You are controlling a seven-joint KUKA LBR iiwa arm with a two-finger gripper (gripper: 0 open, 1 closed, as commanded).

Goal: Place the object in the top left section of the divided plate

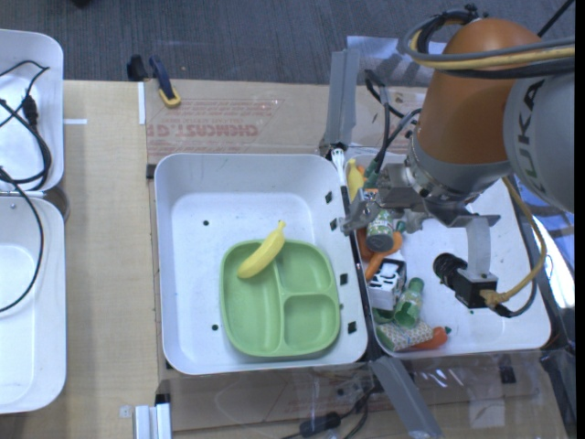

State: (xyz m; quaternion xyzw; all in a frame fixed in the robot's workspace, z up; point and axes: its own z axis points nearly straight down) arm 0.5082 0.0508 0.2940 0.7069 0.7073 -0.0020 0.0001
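Plate: the green divided plate (281, 300) lies flat in the left bin (183, 245), so its sections face up.
Banana: the banana (262, 251) rests across the plate's top left rim, partly in that section.
Claw: the claw (370, 210) hangs right of the plate, over the toy clutter (402, 305); whether it grips anything I cannot tell.
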